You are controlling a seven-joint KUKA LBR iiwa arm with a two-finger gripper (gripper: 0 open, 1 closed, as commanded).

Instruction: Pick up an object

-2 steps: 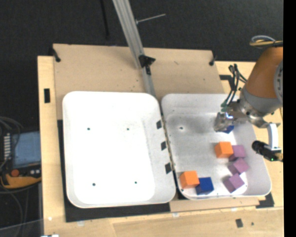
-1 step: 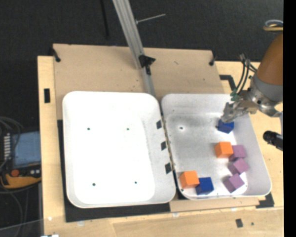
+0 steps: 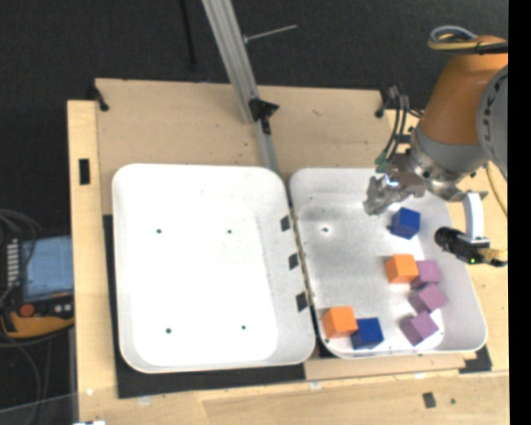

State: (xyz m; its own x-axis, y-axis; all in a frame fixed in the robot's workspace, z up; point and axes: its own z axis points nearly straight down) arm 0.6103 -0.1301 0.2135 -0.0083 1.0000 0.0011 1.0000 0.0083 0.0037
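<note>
Seven small blocks lie in the right bin (image 3: pixel 336 202), all in its right half. One blue block (image 3: pixel 405 222) sits highest, just below and right of the claw (image 3: pixel 378 197), which hangs over the upper part of this bin; I cannot tell if it touches the block, and its jaws are too blurred to say how they stand, so nothing is seen held. Lower, an orange block (image 3: pixel 401 268) touches a purple block (image 3: pixel 427 272), and two more purple ones (image 3: pixel 427 298) (image 3: pixel 419 328) follow down the right wall. Near the bottom edge a second orange block (image 3: pixel 340 320) stands beside a second blue one (image 3: pixel 367 333). The left bin (image 3: pixel 142 193) lies beside it on the tabletop (image 3: pixel 177 122). The arm (image 3: pixel 456 104) enters from the right.
</note>
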